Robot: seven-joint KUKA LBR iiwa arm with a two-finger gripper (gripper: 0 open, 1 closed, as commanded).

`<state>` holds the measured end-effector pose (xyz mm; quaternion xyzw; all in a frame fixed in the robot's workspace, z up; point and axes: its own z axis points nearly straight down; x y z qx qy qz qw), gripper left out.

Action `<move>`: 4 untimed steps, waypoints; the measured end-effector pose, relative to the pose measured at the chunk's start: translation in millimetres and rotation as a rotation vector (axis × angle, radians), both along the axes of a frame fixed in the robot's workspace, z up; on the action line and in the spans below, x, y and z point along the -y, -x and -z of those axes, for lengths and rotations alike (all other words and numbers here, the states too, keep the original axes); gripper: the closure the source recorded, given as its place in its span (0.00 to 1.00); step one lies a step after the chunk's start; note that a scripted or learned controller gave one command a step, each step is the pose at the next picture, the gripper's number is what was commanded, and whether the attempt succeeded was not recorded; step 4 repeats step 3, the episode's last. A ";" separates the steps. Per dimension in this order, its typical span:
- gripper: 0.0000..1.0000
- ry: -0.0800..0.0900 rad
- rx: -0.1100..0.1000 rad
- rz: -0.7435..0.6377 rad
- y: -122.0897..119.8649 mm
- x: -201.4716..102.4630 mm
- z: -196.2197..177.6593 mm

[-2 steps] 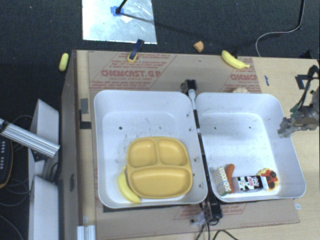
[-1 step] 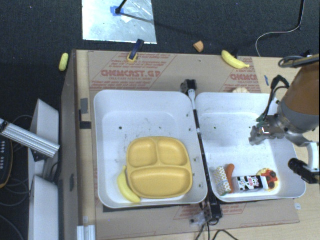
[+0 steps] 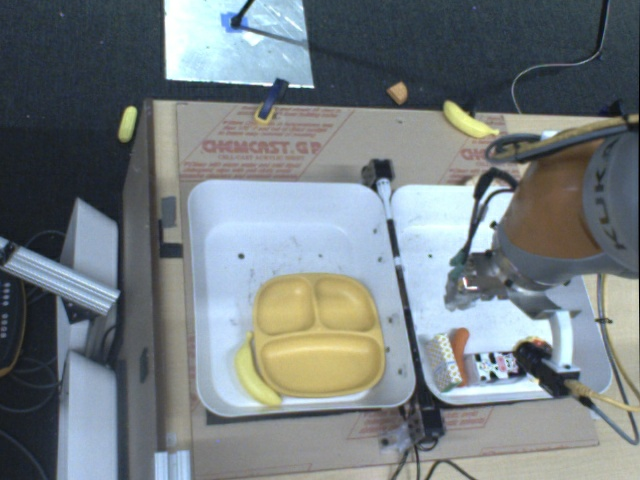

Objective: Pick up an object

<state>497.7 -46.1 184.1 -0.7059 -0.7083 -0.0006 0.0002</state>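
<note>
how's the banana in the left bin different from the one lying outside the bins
The bin banana lies tucked against the yellow tray inside the left bin; the outer banana lies alone on the board beyond the right bin. The bin banana looks larger and is partly hidden by the tray. Both are yellow and curved.

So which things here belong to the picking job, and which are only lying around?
For the job:
- claw
- carrot, right bin
- yellow tray and banana, left bin

Lying around:
- banana behind the bins
- yellow piece at the bench's left corner
- silver sheet
</note>
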 end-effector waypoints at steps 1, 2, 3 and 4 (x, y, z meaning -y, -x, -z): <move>0.00 0.001 0.001 0.001 0.0 0.8 -0.1; 0.00 0.002 0.001 0.003 -14.3 54.4 99.7; 0.00 0.003 0.002 0.004 -29.9 119.9 99.4; 0.00 0.003 0.002 0.004 -29.9 119.9 99.4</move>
